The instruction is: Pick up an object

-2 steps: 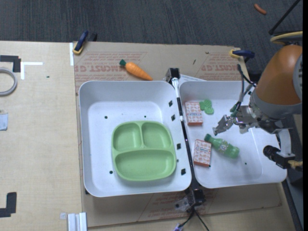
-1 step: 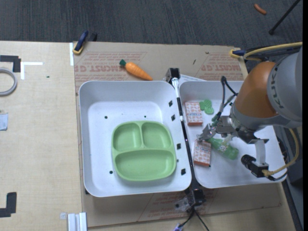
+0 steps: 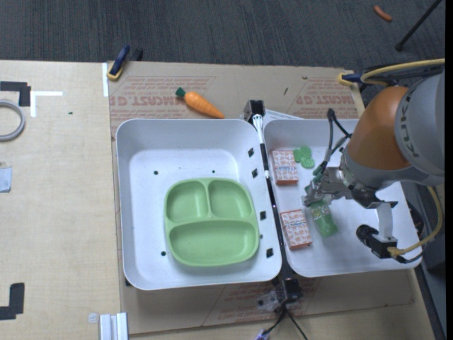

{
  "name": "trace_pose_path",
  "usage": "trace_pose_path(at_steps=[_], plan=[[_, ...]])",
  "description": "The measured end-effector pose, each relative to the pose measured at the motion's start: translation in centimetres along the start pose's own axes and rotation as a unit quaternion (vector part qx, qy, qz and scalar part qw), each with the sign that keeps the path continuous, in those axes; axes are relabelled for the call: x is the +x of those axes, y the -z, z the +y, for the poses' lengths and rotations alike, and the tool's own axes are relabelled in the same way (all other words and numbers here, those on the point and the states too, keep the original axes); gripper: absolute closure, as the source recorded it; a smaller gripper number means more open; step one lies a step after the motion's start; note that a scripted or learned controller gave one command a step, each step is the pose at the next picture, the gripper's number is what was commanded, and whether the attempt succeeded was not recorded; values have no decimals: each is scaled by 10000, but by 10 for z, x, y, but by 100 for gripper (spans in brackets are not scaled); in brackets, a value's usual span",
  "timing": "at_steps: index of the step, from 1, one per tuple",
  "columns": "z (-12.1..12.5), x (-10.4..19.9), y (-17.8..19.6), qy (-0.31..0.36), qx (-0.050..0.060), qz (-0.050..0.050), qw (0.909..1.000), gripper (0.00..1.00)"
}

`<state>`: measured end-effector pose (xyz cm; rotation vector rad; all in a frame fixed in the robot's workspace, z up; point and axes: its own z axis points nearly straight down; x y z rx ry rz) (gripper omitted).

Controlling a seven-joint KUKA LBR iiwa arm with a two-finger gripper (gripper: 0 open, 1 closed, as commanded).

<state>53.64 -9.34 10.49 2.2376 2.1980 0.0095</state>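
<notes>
In the right bin (image 3: 354, 257) lie two small red-and-white boxes, one at the upper left (image 3: 284, 167) and one nearer the front (image 3: 295, 229). A small green piece (image 3: 305, 156) sits near the back. A translucent green bottle-like object (image 3: 324, 220) lies in the middle. My gripper (image 3: 320, 198) is low over that green object's upper end, and its metal parts touch or hover right at it. The grey arm with its orange band (image 3: 382, 129) reaches in from the right.
The left bin (image 3: 134, 190) holds a green divided plate (image 3: 211, 222). A toy carrot (image 3: 200, 103) lies on the cardboard behind the bins. A blue clip (image 3: 119, 61) sits at the cardboard's back left corner. A black clamp (image 3: 255, 110) stands between the bins at the back.
</notes>
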Motion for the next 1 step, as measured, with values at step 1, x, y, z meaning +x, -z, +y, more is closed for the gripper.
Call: trace_pose_path(at_steps=[1], plan=[[-31, 36, 154, -1173, 35, -12, 9931, 100]])
